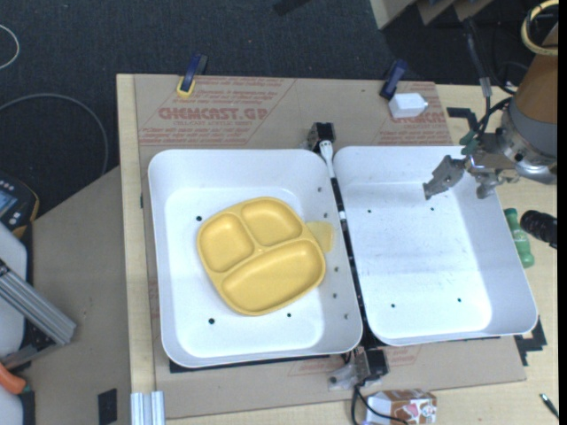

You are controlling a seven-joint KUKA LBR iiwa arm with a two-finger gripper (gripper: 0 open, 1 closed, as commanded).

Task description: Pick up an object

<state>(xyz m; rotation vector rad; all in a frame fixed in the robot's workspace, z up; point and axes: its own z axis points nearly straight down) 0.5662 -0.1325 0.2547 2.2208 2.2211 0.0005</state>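
The claw (461, 177) hangs released over the far right part of the right bin (496, 321), grasping nothing. The yellow tray (260, 255) lies in the left bin (168, 264), well apart; picking is not yet started.

Yellow three-compartment tray (260, 255) lies flat, slightly turned, in the left bin (168, 264)

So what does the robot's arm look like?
The arm is chunky and round, grey, with an orange band near the top. At its end sits the tool, made of dull grey metal with angular fingers. Thin dark cables run along the wrist.
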